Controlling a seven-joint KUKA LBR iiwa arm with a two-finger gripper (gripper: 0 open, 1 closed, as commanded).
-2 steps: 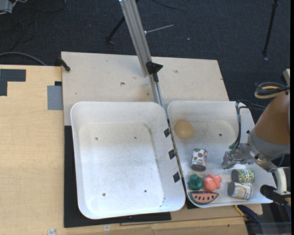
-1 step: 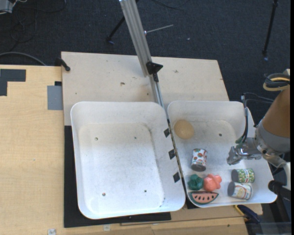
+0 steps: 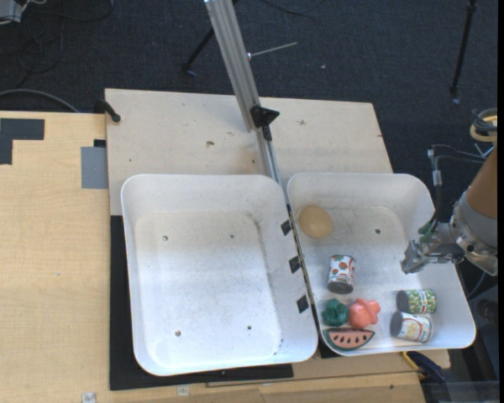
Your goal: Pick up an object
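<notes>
Tabletop [image 3: 336, 128]: pale board bearing two shallow white bins side by side.

Left bin [image 3: 151, 200]: white, speckled floor.

Right bin [image 3: 403, 187]: holds six items.
- Tan ball [image 3: 315, 222], near the bin's left wall, toward the far end.
- Can with a red-spotted label [image 3: 341, 273], upright, nearer the camera than the ball.
- Green toy [image 3: 335, 313] and orange-red toy [image 3: 364, 311], touching each other, below the spotted can.
- Watermelon slice [image 3: 350, 338], at the near rim, just below both toys.
- Green-labelled can [image 3: 417, 301], lying on its side toward the right wall.
- White and yellow can [image 3: 411, 327], on its side, just beside the green-labelled one.

End effector [image 3: 412, 259]: over the right bin near its right wall, above the green-labelled can, nothing between its fingers; how far apart the fingers stand cannot be told.
</notes>
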